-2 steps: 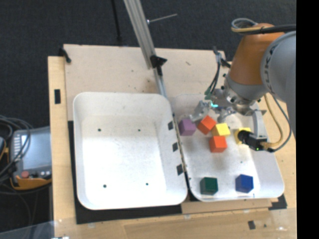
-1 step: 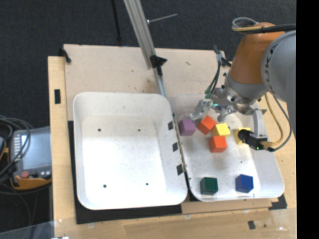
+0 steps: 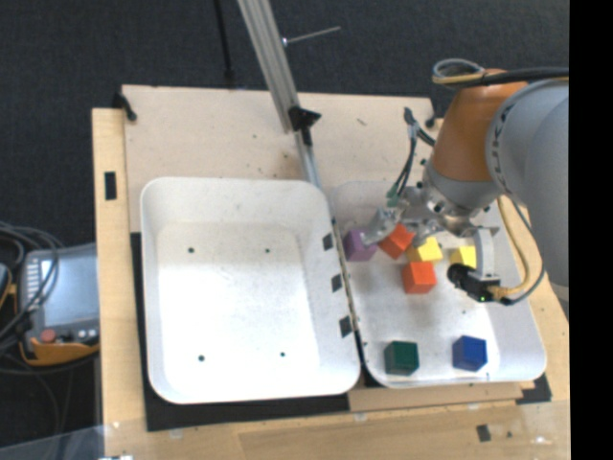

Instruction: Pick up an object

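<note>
- The grey arm (image 3: 522, 132), orange band above its wrist, reaches from the right over the right bin (image 3: 517, 353) on the bench (image 3: 211, 132).
- Its jaws (image 3: 407, 226) hang low among a cluster of blocks; whether they are wide, narrow or gripping anything cannot be told.
- An orange block (image 3: 395, 242) sits just under them, a purple block (image 3: 359, 246) beside the bin's left wall.
- Two yellow blocks (image 3: 428, 250) (image 3: 465, 255) and a second orange block (image 3: 418, 276) lie close by.
- A green block (image 3: 402, 356) and a blue block (image 3: 469, 352) rest near the front rim, well apart from the cluster.
- The left bin (image 3: 239, 286) lies alongside.
</note>
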